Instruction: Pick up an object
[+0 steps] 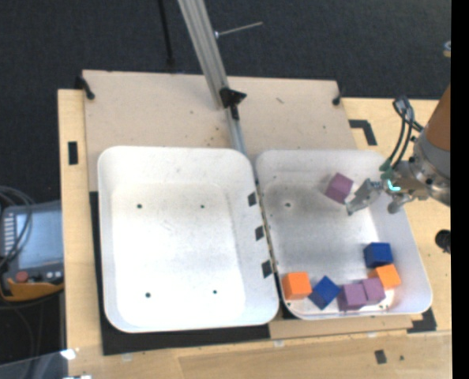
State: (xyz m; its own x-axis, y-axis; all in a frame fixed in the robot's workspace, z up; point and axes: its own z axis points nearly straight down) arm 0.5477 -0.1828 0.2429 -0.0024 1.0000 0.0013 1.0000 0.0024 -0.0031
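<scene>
A robotics lab test cell. A pale plywood tabletop (pixel 305 350) carries two shallow white plastic bins (pixel 179 239) side by side. A bare aluminium extrusion pole (pixel 203 38) rises at upper centre, and a grey handheld control pendant with a screen (pixel 29 243) and cables lies at the left edge.

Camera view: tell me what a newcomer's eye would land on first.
The coloured blocks clustered along the right bin's near edge, orange, blue and purple, stand out against the white. A lone purple block sits apart near the far side, with the gripper open just right of it.
</scene>
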